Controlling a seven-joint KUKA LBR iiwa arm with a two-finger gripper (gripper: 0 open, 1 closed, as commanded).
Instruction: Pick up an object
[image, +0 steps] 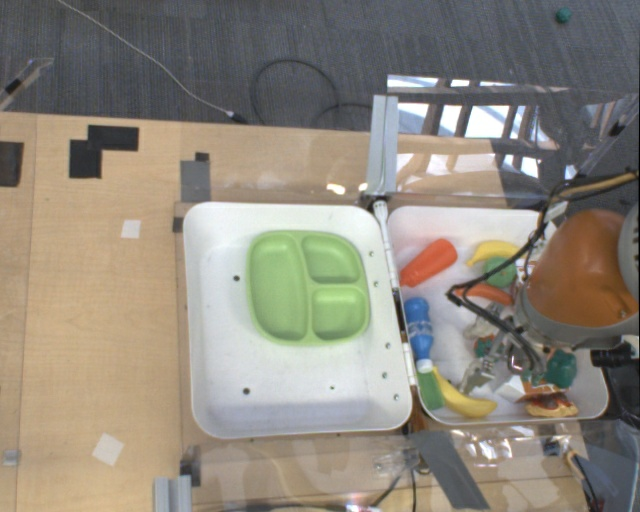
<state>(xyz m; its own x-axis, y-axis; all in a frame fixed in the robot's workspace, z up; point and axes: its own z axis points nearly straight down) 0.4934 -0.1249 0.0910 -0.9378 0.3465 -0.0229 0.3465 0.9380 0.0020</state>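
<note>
Reaching in from the right, the arm (590, 270) hangs over the right bin (440, 225), its orange band covering a good chunk of that bin's far side. The gripper (497, 362) sits low among the clutter near the front of the bin, and honestly I can't tell how it's set because cables and toys blur into it. Nothing is clearly caught in it.

Stuff in that bin: an orange carrot (428, 261) near the back left, a blue bottle (417, 327) along the left wall, a yellow banana (462, 399) at the front left just beside the gripper, another yellow piece (493, 251) up near the back, and a dark green thing (560, 369) by the front right.

Left bin (215, 400) holds a light green divided plate (306, 287), lying flat around the middle.
</note>
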